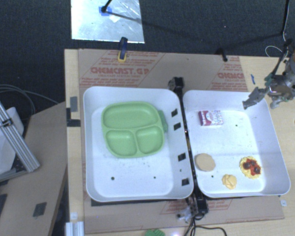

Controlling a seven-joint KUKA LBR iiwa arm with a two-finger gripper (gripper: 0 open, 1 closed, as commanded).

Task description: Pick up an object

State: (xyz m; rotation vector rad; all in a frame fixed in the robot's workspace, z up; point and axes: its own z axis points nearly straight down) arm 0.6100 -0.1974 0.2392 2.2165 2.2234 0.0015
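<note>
Dark carpet is seen around the desk (71,132), on which two white bins are set side by side. A green divided tray (133,129) is held in the left bin (96,181). In the right bin (275,151) lie a small red-and-white carton (210,118), a tan round cookie (205,162), a yellow lump (229,181) and a yellow piece topped with red (250,166). The jaws (258,96) are poised above that bin's upper right corner; how far they are parted cannot be told, and nothing is seen between them.
</note>
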